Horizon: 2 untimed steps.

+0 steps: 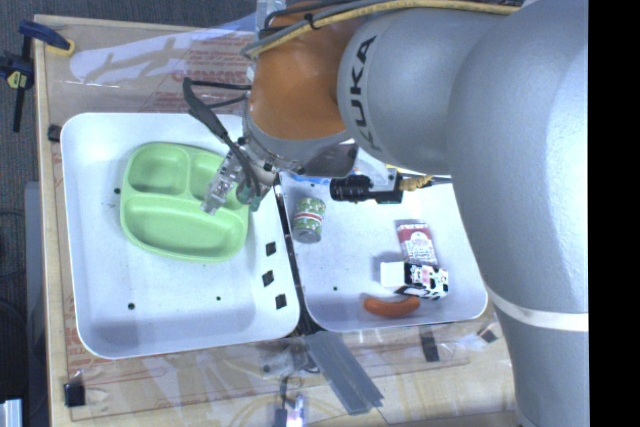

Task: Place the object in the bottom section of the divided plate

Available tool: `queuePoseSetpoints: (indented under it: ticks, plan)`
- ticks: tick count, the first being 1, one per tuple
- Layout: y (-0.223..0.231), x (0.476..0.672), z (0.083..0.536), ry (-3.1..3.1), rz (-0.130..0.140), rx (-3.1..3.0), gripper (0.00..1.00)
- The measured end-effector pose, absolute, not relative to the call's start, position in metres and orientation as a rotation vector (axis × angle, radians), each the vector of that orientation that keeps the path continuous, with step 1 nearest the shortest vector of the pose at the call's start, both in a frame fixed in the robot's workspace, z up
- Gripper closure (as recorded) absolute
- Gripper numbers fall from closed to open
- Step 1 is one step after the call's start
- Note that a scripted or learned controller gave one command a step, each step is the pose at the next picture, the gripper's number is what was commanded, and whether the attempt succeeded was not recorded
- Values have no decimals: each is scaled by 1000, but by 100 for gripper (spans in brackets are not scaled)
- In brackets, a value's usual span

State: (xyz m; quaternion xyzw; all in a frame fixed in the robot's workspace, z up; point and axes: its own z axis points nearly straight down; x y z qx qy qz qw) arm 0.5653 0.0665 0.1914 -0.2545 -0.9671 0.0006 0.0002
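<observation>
The KUKA arm's claw (pixel 222 190) is hovering over the right edge of the green divided plate (pixel 180 200) in the left bin (pixel 100 315), and whether it is gripping anything cannot be told from this angle. The plate's large bottom section is lying just below and left of the claw, a short reach away. Right of the plate, a small can (pixel 308 218), a red packet (pixel 415 242), a cow-patterned toy (pixel 427 281) and a sausage (pixel 391 306) are sitting in the right bin (pixel 460 225), with nothing standing between claw and plate.

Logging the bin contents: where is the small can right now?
The can stands in the right bin, at its left wall, just right of the gripper.
</observation>
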Motion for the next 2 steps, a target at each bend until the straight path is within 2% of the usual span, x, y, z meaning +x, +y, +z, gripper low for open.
queuePoseSetpoints:
  ticks: [1, 2]
  plan:
    - [166, 494, 101, -2913, 4, -1171, 100]
    - [74, 481, 193, -2929, 1, -1136, 100]
